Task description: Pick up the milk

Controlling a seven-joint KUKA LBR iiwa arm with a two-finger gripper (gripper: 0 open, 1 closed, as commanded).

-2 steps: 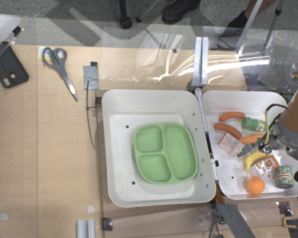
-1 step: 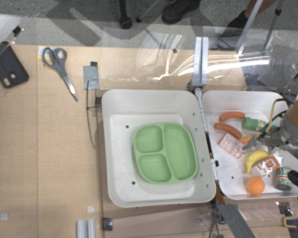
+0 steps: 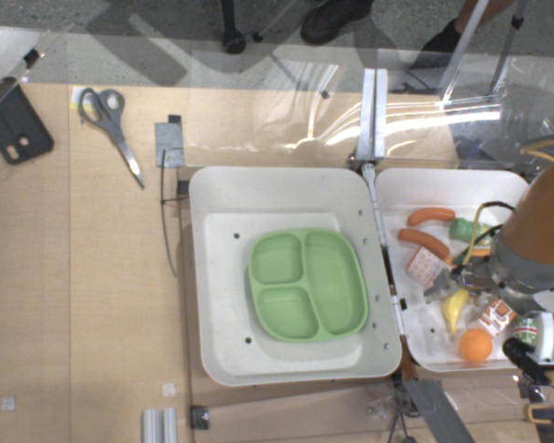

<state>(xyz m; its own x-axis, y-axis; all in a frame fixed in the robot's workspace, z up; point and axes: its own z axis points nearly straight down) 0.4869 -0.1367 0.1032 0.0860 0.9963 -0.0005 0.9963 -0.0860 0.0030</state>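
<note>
In the right bin (image 3: 443, 181), a small white carton with red print (image 3: 424, 266), apparently the milk, lies on its side near the left wall. My gripper (image 3: 451, 285) is low in this bin, just right of the carton and above a yellow banana (image 3: 454, 310). From here I cannot make out whether it touches the carton. The grey wrist and orange band (image 3: 543, 224) come in from the right and hide part of the bin floor.
The right bin also holds two sausages (image 3: 429, 217), a green item (image 3: 463, 228), an orange (image 3: 475, 346), an orange-and-white box (image 3: 494, 319) and a green-labelled can (image 3: 538, 333). A green divided plate (image 3: 307, 284) sits in the left bin (image 3: 277, 187). Scissors (image 3: 111, 127) lie on the bench.
</note>
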